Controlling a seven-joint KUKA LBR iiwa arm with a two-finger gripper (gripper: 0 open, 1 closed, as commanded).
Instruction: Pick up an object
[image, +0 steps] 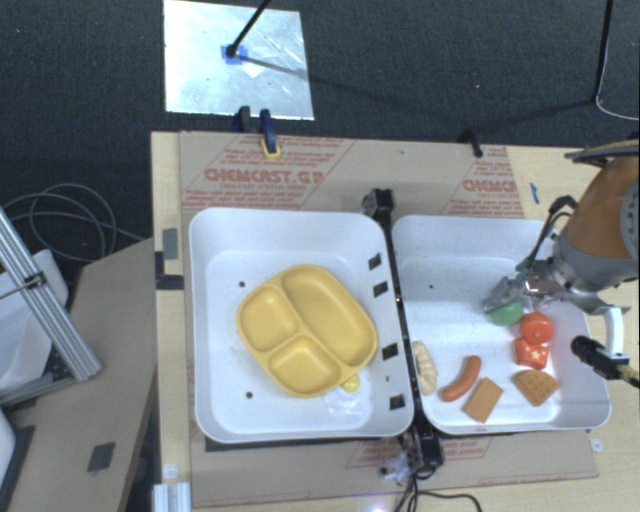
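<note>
Reaching in from the right, the grey arm with its orange band (608, 215) puts the tool (507, 296) low in the right bin (450, 250), right over a small green object (508, 312). Tool tips sit at the green piece's upper edge, touching or nearly so; can't tell if it is clamped or spread, the metal blurs together.

Green object: small, rounded, bright green, partly hidden under the tool, shape unclear. Lies in the right half of the right bin.

Just beside it, lower right: a red tomato-like piece (537, 328), with a red-orange chunk (530, 352) touching below. Further down, a waffle-textured tan wedge (536, 386). Along the front of the bin: an orange-brown sausage (461, 379), a tan flat square (483, 399) touching its end, and a pale yellow lumpy piece (425, 366) against the left wall.

Left bin (230, 240) holds a yellow three-compartment plate (306, 328), tilted diagonally, with a clear plastic scrap (346, 401) near its lower edge.

Both bins sit side by side on the counter (330, 165) with printed cardboard.
</note>
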